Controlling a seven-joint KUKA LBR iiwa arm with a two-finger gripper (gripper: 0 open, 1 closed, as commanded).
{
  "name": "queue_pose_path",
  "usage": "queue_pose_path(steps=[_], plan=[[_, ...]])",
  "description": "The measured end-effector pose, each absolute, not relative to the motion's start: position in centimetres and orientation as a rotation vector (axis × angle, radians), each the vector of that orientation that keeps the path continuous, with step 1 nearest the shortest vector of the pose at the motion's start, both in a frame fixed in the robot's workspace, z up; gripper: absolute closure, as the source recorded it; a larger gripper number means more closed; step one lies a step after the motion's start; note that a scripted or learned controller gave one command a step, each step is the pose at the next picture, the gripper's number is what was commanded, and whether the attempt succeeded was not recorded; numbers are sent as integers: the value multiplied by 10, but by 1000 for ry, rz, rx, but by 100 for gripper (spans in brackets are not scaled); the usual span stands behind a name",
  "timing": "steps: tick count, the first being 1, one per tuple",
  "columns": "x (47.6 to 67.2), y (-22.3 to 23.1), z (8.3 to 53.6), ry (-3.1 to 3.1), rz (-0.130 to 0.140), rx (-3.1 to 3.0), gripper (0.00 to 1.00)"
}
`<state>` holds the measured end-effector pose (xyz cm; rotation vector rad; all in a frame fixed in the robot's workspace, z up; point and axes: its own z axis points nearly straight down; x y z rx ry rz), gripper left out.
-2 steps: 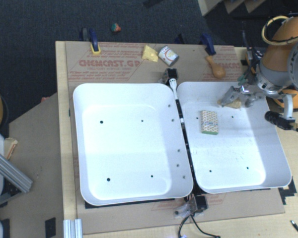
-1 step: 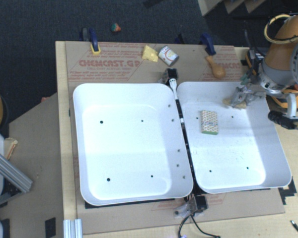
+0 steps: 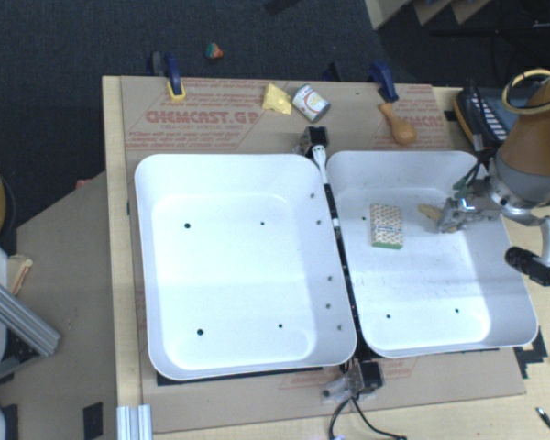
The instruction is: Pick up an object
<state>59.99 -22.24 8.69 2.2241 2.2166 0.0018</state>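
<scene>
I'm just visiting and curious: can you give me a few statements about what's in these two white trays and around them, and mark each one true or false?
1. A patterned rectangular block lies in the right bin. True.
2. The block lies in the left bin. False: it lies in the right one.
3. The gripper is over the right bin, to the right of the block. True.
4. The gripper is clamped on the block. False: there is a clear gap of white bin floor between them.
5. A yellow piece lies on the bench behind the bins, outside them. True.
6. The arm comes in from the left side of the view. False: it reaches in from the right.
</scene>
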Motion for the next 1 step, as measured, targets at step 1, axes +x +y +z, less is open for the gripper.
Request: queue_pose_path(steps=[1], plan=[[548,-190,88,2215,5,2220,100]])
